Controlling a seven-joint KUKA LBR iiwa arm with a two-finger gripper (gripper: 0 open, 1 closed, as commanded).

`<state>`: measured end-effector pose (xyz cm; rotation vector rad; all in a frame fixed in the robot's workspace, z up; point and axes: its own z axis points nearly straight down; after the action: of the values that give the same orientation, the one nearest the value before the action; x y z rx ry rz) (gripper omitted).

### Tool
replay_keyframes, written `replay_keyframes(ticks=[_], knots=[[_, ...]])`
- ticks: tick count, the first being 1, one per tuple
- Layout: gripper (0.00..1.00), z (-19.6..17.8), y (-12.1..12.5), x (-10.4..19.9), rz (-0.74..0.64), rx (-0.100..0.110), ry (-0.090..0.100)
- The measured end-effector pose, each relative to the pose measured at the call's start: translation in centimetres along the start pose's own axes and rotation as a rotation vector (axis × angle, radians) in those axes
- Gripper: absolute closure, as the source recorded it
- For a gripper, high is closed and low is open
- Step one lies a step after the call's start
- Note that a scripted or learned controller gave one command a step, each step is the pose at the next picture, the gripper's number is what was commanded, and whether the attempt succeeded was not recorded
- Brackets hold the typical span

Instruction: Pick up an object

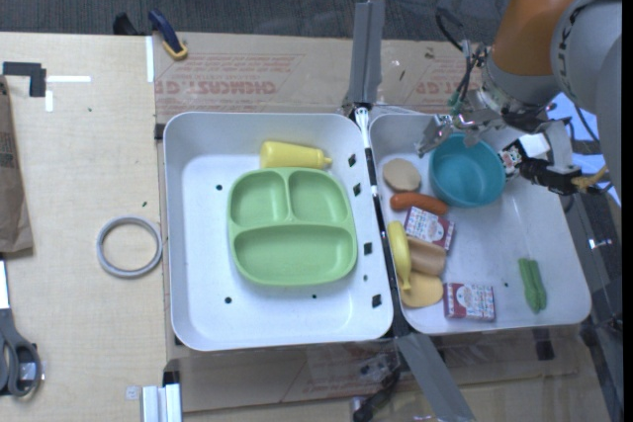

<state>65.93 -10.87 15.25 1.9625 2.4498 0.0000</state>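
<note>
My gripper [450,126] hangs over the back of the right bin [559,242], right at the far rim of a blue bowl [467,177]. Whether it touches the bowl is unclear. Left of the bowl lie a round tan biscuit [402,175] and a red sausage [419,204]. Further forward are a small pink carton [430,230], a banana [398,252], a tan bun [428,259], a yellow potato-like piece [423,291], a red carton [470,301] and a green bean pod [533,285].
The left bin [188,212] holds a green divided plate [293,225] and a yellow bottle [293,155] behind it. A metal divider [366,54] stands between the bins. On the bench to the left lie a tape ring [129,245] and scissors [15,366].
</note>
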Motion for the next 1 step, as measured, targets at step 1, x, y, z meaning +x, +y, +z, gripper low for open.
replay_keyframes(ticks=[1], knots=[[0.00,5.78,0.23,0.54,-0.055,-0.003,0.000]])
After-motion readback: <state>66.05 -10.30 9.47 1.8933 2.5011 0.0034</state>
